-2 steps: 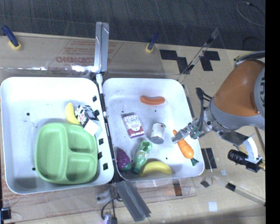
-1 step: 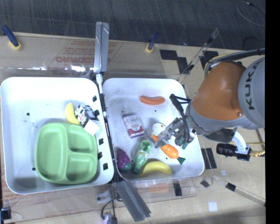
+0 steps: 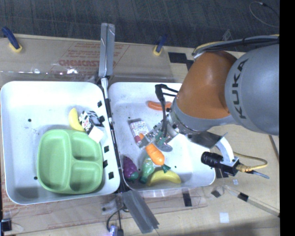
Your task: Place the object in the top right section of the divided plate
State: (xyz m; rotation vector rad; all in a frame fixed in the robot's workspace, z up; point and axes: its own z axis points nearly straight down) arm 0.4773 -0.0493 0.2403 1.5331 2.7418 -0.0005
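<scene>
Over the right-hand bin (image 3: 187, 176), the grey arm (image 3: 246, 92) with its orange band reaches in from the right and brings the pincer (image 3: 161, 140) down to a cluster of toy food near the bin's front. The pincer's tips sit just above and touching the orange carrot (image 3: 156, 154), which looks to be the object meant for the plate; whether the pincer is spread or closed on it cannot be told, since the wrist hides the tips. The carrot lies in the right bin, well apart from the green divided plate (image 3: 69, 161), which rests in the left bin (image 3: 19, 107).

For this step, a good grasp would probably take the carrot across its narrow body, not along its length, and lift it straight up so the neighbours stay put: a purple eggplant (image 3: 129, 167), a green vegetable (image 3: 147, 169) and a yellow banana (image 3: 163, 177) crowd close against it. The carry must then clear the raised wall between the bins before lowering over the plate's top right section.

All the toys look smooth, glossy and rounded, likely hard plastic that could slip from a loose grip. A second orange piece (image 3: 156, 104) lies near the bin's back wall, and a small printed packet (image 3: 137, 129) lies flat beside the pincer. Beside the plate sit a yellow toy (image 3: 75, 119) and a black-and-white one (image 3: 90, 119). The plate is matte, with soft moulded ridges between its sections.
</scene>
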